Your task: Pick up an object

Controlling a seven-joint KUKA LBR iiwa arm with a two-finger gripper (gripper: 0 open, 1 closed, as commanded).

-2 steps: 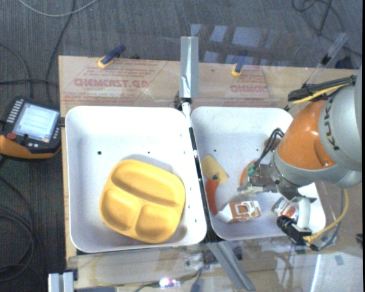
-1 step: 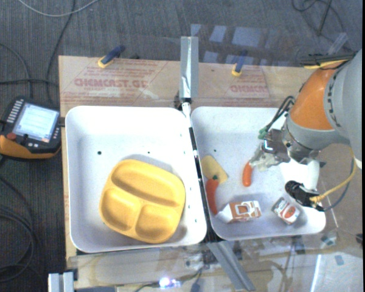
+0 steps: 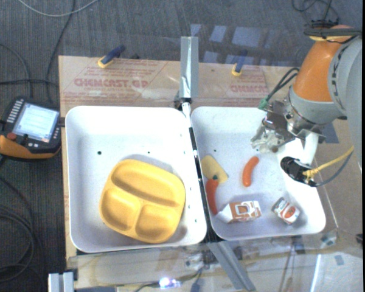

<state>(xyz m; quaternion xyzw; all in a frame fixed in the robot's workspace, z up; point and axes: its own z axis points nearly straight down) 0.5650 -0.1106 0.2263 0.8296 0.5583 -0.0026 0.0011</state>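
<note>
Dark carpet is surrounding the surface point(image 3: 79, 84), a brown board that is carrying two white bins side by side, with cables trailing across the floor at 11 and 1 o'clock. A teach pendant point(image 3: 27, 128) is lying on the carpet at 9 o'clock of the left bin point(image 3: 85, 126).

Camera view: the left bin is holding a yellow compartment tray point(image 3: 143, 199), sitting upside-facing toward its 5 o'clock corner. The right bin point(image 3: 225, 126) is holding several small things: an orange sausage-shaped piece point(image 3: 249, 170) near the middle, a yellow wedge point(image 3: 213, 169) and a red-orange stick point(image 3: 212, 196) against the wall at 9 o'clock, an orange-and-white carton point(image 3: 244, 210) at 6 o'clock, and a small red-and-white packet point(image 3: 286, 210) at 5 o'clock.

The arm is reaching in from 3 o'clock, and the gripper point(image 3: 269, 137) is hanging over the right bin at about 1 o'clock, just beside the sausage-shaped piece but apart from it. How far it is parted cannot be told, and nothing is showing in its grasp.
</note>
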